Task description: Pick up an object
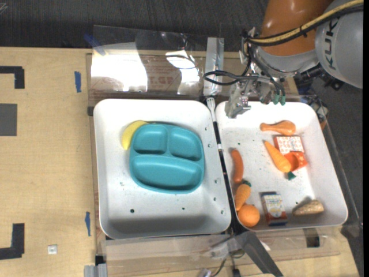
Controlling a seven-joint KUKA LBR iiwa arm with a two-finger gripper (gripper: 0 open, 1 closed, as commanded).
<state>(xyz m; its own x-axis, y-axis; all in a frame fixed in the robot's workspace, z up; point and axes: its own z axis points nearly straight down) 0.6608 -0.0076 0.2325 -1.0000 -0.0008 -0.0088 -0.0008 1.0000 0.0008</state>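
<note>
Two white bins: left bin [109,172], right bin [328,172]. Left: teal divided tray [167,157] over a yellow piece [131,131]. Right: orange drumstick [279,127], orange carrot [277,156] on a red/white packet [290,146], red-orange sausage [237,164], orange fruit [249,216], small red/white carton [273,206], tan bread piece [308,208]. Arm [323,22] grey w/ orange band. Bench [46,166] light tan w/ blue tape marks.

Bench fixtures and surroundings, seen from above

Two shallow white bins sit side by side: the left bin [106,172] and the right bin [328,178], touching along a dark divider. Behind them lies a sheet of clear plastic [150,62] catching glare. The tan bench top [43,154] carries black tape marks [14,77] and blue tape bits [77,81].
</note>
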